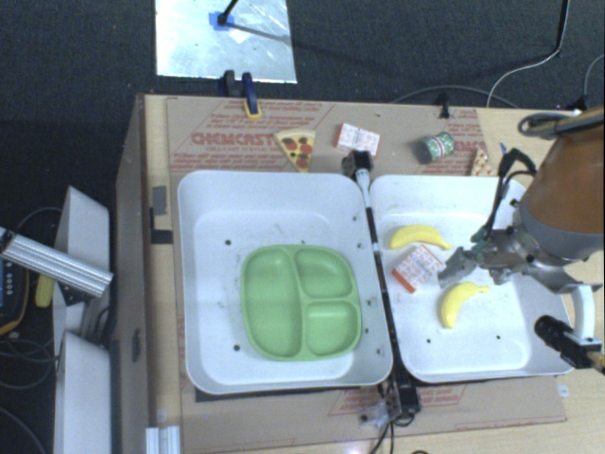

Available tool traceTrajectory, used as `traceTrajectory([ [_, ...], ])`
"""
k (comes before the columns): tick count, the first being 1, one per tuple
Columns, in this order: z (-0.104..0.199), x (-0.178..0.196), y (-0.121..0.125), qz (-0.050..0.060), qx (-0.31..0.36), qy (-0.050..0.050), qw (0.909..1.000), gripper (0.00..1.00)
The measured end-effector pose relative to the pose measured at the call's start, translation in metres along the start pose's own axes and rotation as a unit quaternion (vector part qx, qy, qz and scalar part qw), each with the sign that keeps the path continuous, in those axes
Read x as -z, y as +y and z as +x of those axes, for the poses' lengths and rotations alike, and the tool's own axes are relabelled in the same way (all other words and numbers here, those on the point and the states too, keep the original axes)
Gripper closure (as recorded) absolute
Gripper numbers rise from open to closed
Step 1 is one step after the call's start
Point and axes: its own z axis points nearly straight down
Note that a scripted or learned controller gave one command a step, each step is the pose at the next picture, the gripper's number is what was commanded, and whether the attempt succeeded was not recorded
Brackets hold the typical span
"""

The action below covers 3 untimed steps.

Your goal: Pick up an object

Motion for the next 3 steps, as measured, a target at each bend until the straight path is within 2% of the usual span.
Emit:
traceTrajectory([
  [1,-0.04,-0.136,0.019,0.001,-0.001,0.0,1.0,0.0],
  [2,-0.04,-0.126,0.019,0.0,-0.001,0.0,1.0,1.0],
  [3,0.043,-0.038,0.092,-0.001,0.001,0.0,1.0,1.0],
])
